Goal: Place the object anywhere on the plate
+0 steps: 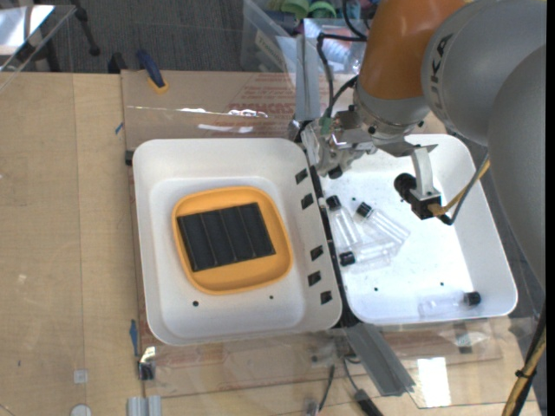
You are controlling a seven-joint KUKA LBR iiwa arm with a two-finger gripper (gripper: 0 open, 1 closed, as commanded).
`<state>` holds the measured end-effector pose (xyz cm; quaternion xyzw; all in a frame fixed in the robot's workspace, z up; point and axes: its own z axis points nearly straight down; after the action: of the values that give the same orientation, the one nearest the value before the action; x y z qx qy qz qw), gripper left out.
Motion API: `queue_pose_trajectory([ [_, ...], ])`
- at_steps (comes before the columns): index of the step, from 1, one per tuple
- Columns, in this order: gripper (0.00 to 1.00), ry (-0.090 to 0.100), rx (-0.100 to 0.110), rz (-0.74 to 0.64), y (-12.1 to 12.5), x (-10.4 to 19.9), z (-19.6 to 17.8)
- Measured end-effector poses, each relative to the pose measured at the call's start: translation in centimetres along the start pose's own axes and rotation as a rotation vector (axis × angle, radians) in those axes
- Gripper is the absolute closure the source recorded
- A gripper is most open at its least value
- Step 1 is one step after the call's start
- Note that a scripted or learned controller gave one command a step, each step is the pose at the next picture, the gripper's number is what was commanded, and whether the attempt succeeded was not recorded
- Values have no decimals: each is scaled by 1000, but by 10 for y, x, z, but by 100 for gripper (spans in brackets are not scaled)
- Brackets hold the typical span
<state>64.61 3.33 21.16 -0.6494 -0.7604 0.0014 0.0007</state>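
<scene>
The clear tubes (368,232) are seen just below the tool (334,159), long axes slanted; its grip cannot be told.

A pale wooden bench (61,232) meets a dark wall; behind, a clear tub (286,11) holds what may be toys.

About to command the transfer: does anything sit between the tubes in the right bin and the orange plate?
Yes: the raised rims where the two bins meet, with black clips along them, lie between the clear tubes and the orange plate. The plate already carries a black ridged block at its centre.
</scene>
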Motion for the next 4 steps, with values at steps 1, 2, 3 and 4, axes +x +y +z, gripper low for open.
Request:
queue_pose_trajectory([
  [1,100,-1,-2,-239,1,50,-13],
  [2,100,-1,-3,-485,31,62,-3],
  [3,100,-2,-5,-735,35,82,-32],
  [4,100,-1,-1,-815,25,78,-42],
])
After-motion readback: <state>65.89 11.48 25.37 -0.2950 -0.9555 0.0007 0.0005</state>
